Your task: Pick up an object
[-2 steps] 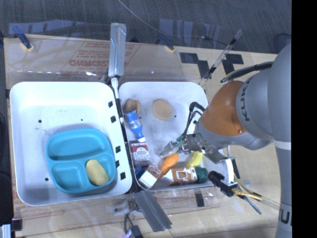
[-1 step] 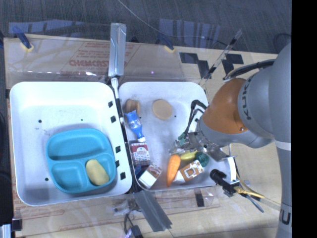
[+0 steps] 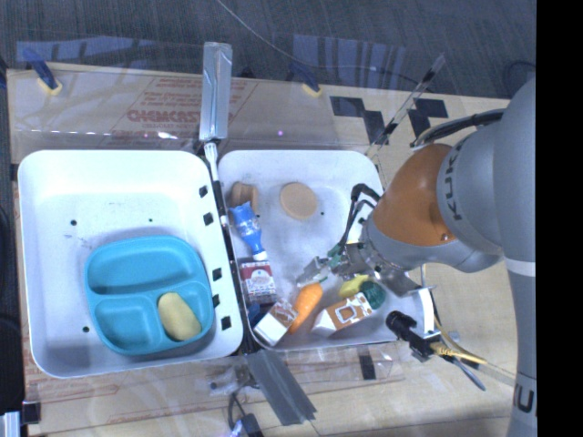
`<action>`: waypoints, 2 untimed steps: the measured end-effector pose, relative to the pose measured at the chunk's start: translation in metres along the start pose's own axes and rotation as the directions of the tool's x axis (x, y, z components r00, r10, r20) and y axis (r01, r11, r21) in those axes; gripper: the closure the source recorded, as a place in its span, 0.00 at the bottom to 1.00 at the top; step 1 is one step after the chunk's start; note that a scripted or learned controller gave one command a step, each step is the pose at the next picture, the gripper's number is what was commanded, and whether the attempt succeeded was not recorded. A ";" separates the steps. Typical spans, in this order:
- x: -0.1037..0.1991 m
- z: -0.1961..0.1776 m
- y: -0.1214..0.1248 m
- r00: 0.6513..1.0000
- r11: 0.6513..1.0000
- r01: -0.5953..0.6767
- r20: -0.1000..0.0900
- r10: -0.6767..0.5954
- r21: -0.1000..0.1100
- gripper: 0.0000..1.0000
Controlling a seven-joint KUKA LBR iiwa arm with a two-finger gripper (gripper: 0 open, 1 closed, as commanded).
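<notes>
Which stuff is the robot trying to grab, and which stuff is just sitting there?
For the job:
- tool, low over the pile
- carrot
- blue bottle
- round biscuit-coloured disc
- small carton

Just lying about:
- blue tray in the left bin
- yellow potato-like lump on it

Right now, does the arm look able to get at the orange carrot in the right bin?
Probably yes. The orange carrot lies uncovered just beside the gripper, low in the right white bin. A small red and white box and a white carton crowd its sides, so a clean grasp is less certain.
</notes>
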State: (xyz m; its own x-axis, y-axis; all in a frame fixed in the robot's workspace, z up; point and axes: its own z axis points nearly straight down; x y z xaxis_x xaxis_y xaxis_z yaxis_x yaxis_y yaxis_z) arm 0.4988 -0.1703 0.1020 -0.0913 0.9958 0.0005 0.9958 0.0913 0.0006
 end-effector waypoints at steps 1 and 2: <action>0.034 0.011 -0.003 0.999 0.999 0.050 -0.002 -0.050 0.003 0.00; 0.033 0.001 -0.003 0.999 0.999 0.054 0.000 -0.054 0.003 1.00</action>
State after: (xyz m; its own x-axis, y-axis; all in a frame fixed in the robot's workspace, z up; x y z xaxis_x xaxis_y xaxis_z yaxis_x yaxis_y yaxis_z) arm 0.4930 -0.1380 0.1014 -0.1452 0.9894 0.0010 0.9894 0.1452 -0.0024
